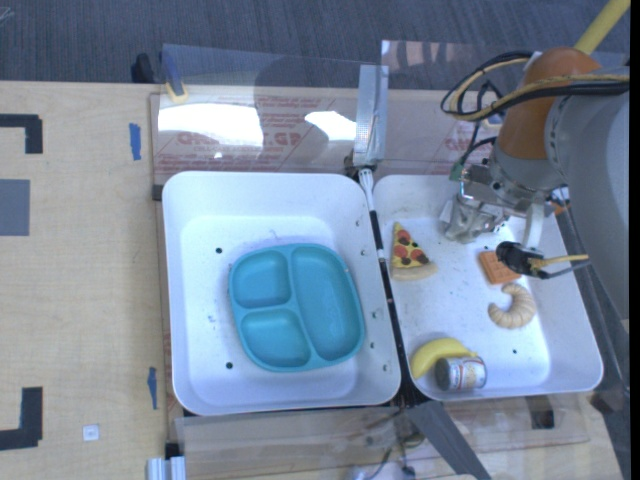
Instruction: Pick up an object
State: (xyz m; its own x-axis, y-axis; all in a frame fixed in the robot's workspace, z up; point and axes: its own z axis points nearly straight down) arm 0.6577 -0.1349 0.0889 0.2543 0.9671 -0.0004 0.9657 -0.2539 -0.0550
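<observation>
While the gripper [472, 223] hangs low over the far part of the right bin [565, 358] with nothing seen in its hold, the pick is judged not yet made; whether it is spread or closed cannot be told. Nearest the camera in that bin, a banana [438, 351] lies touching a small can [462, 373], a crowded pair best avoided. Further in, a croissant [513, 306] lies apart, then an orange flat piece [493, 266]. The pizza slice [408, 250] lies clear of the others and near the gripper. It is judged the soundest target: descend straight, centred, closing across its narrow width. The left bin [195, 268] holds a teal divided plate [296, 306].
</observation>
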